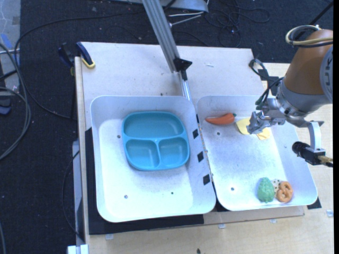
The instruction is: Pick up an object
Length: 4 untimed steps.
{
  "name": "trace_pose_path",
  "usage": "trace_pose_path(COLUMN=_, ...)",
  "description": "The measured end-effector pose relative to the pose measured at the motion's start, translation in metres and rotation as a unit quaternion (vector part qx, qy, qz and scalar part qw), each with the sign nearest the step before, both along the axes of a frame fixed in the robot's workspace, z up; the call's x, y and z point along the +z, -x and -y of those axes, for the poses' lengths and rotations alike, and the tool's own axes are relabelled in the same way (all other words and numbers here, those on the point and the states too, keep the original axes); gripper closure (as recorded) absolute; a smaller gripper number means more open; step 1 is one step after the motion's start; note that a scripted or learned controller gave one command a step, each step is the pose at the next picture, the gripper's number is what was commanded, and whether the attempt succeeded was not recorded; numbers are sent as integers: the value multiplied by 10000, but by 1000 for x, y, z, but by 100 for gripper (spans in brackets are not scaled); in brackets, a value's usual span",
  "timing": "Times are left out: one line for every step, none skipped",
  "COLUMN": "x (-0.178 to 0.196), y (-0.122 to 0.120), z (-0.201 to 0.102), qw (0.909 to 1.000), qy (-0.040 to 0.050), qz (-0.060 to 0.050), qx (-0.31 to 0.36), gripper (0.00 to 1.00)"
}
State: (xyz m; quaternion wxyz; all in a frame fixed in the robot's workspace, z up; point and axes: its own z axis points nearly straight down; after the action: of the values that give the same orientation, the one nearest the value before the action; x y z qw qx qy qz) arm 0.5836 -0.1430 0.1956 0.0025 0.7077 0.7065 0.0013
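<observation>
Pale yellow flat object, likely a soft toy piece, lying in right shallow white bin, upper area, directly under gripper. Second yellow bit visible just below the gripper; cannot tell whether same item or separate. Gripper down low over the yellow object, at or near contact. Finger state: cannot tell, too dark and blurred at the tip. Nothing visibly held between them.

Orange carrot-shaped toy with green tip lying flat just left of the yellow object, near but apart, close to the bin's upper-left corner. Green bumpy rounded toy and brown pretzel-shaped toy side by side in the lower right corner of the same bin, touching or nearly so, well apart from the gripper.

Left shallow white bin holding a light blue three-compartment plastic plate, sitting slightly upper-centre, compartments bare.

Grey arm with orange band coming in from the right, over the right bin's upper edge. Light wooden tabletop under both bins. Slanted aluminium pole crossing the tabletop from the top, ending between the bins. Black floor with cables around.
</observation>
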Motion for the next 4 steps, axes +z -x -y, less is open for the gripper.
trace_pose_path(x=46, y=-1, z=0, qw=10000, qy=2, qz=6, qx=17, gripper=100)
trace_pose_path(x=41, y=-3, z=-43, qw=10000, qy=-13, qz=-29, qx=41, gripper=100)
trace_pose_path(x=33, y=-2, z=-106, qw=10000, qy=-19, qz=-36, qx=47, gripper=100)
trace_pose_path(x=24, y=-2, z=-166, qw=10000, qy=-17, qz=-36, qx=46, gripper=100)
